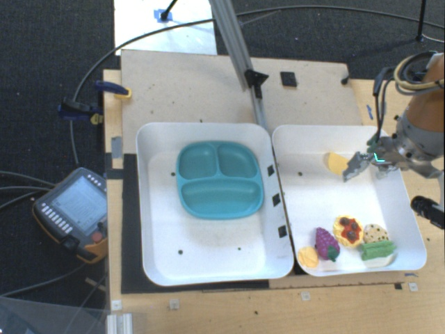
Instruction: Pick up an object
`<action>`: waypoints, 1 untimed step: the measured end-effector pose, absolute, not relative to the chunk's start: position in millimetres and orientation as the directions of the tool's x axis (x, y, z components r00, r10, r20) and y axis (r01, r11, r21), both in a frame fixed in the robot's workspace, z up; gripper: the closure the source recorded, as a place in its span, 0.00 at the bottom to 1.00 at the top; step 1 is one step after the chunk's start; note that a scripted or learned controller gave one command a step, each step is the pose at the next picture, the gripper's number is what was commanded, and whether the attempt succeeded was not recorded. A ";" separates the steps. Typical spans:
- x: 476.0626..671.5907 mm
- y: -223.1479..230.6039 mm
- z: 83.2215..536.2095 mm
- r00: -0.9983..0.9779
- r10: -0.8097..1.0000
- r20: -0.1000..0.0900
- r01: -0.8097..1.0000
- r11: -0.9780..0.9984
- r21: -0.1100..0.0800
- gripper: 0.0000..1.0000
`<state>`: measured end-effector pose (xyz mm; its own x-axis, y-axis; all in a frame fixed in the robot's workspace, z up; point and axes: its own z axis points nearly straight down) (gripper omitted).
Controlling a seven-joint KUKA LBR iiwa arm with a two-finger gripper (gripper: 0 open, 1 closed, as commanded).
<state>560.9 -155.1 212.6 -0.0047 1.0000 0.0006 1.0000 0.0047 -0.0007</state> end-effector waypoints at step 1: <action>561.5 -155.1 213.4 -0.005 1.000 0.000 1.000 0.005 0.001 0.00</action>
